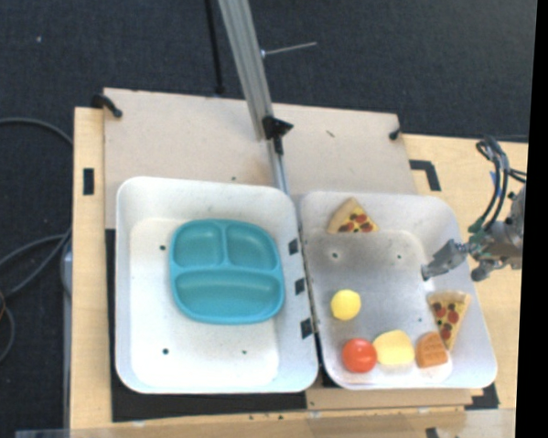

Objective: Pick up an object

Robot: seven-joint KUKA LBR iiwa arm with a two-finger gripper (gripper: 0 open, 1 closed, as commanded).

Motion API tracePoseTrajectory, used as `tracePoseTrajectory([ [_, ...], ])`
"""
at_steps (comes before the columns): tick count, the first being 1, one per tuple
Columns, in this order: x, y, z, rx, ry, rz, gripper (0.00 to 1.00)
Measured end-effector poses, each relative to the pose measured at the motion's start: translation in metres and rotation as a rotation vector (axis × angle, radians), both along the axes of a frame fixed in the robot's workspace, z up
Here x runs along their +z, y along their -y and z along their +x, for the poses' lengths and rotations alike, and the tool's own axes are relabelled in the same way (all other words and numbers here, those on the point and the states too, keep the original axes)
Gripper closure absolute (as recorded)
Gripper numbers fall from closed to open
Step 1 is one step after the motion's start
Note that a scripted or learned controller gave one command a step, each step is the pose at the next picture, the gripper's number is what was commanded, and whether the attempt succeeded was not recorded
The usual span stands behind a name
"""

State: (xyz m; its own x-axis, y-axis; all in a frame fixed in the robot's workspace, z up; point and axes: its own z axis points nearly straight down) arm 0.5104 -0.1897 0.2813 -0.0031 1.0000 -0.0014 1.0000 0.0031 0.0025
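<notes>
**Robot hand hovering at the right bin's edge, toy food lying below it**

A wooden desk (369, 154) is carrying two shallow white bins side by side, seen from above at a slant. The left bin (144, 252) is holding a teal divided plate (225, 270) near its middle, with two small compartments at the top and one long one below.

The right bin (381, 265) is holding six pieces of toy food. A pizza slice (351, 218) is lying at about 11 o'clock in the bin, near the top rim. A yellow ball (345, 305) is sitting left of the bin's centre. Along the bottom, from 7 to 5 o'clock, a red tomato (359, 355), a pale yellow block (395, 348) and a small orange-brown piece (431, 350) are lying in a row, each touching or just beside the next. A second pizza slice (448, 314) is lying at about 4 o'clock, its point aimed downward, just above the orange-brown piece.

The hand (469, 256) is reaching in from the right, sitting at about 3 o'clock over the bin's right rim. One grey finger (441, 259) is pointing left into the bin. Whether the hand is wide or narrow cannot be told. The second pizza slice is the nearest object, lying just below the hand at its 6 o'clock, apart from it. Nothing is showing between the fingers.
</notes>
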Motion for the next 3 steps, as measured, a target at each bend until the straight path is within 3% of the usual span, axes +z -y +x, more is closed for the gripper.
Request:
tracePoseTrajectory([
  [1,0.000,0.000,0.000,-0.001,0.000,0.000,0.00],
  [3,-0.113,0.010,0.000,-0.003,-0.007,0.002,0.00],
])
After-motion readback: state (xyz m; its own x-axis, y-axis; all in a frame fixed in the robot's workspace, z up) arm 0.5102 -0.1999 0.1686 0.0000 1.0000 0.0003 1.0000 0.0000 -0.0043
